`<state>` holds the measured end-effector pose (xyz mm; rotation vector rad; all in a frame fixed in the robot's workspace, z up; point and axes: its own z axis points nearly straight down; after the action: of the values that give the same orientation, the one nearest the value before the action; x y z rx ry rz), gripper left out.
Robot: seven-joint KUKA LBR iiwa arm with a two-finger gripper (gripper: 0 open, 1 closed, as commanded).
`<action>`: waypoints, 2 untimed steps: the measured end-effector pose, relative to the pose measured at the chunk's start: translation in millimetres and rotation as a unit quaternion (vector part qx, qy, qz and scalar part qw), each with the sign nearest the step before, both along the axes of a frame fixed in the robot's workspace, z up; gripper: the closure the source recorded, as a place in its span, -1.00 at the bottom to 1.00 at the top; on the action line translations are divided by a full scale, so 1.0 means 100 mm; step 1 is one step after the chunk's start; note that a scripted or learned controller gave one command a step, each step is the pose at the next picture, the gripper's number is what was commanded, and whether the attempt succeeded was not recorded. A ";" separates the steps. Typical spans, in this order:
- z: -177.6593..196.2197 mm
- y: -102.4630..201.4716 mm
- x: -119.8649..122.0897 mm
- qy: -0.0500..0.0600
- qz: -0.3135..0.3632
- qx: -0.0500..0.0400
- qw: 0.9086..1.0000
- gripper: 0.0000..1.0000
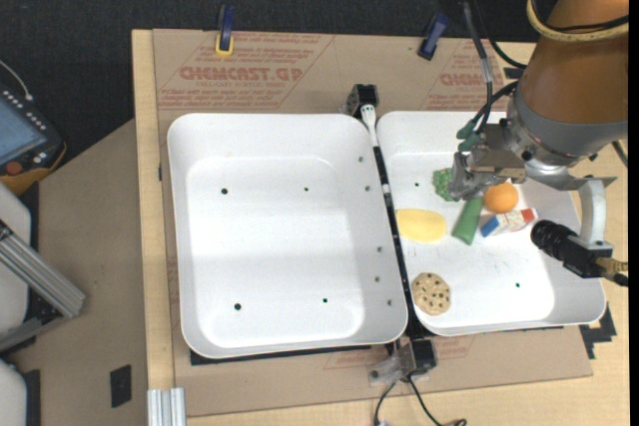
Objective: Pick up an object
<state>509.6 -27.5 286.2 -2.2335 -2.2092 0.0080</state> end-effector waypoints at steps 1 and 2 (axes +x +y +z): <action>1.04 0.58 0.31 -0.009 0.008 0.002 1.000 1.00; 0.84 0.95 0.29 0.000 0.007 0.002 1.000 1.00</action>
<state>538.3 67.0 370.6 -2.2152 -2.2232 0.0037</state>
